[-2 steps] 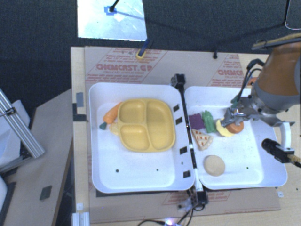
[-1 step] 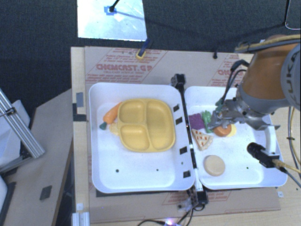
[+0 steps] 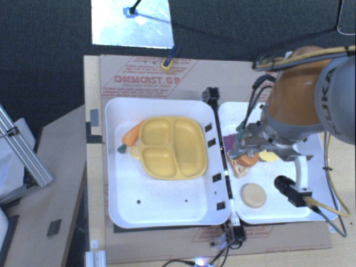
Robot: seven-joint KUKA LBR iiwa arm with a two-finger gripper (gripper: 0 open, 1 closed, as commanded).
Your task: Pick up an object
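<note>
The tool [image 3: 243,148] of the grey arm [image 3: 300,99], with its orange band, hangs low over the right bin [image 3: 317,213], close to that bin's left wall. Whether it is open or closed cannot be told from this high, slanted view, and nothing can be seen gripped in it.

A small cluster of things lies directly under and around the tool. An orange piece [image 3: 248,161] sits just below it, and a pale yellow piece [image 3: 269,157] lies beside that, toward the view's right. A purple scrap [image 3: 229,143] rests against the wall between the bins, and a pale wedge with a reddish edge [image 3: 238,170] lies nearer the camera. A round tan disc [image 3: 253,195] lies apart from the cluster, toward the bin's near edge.

The left bin [image 3: 128,210] holds a yellow divided plate [image 3: 169,148], lying flat with its three compartments facing up. A carrot [image 3: 132,134] is tucked against the plate's left rim, its green end pointing toward the camera.

Both bins sit side by side on a sheet of red-printed cardboard [image 3: 144,79] laid over the desk [image 3: 93,177].
</note>
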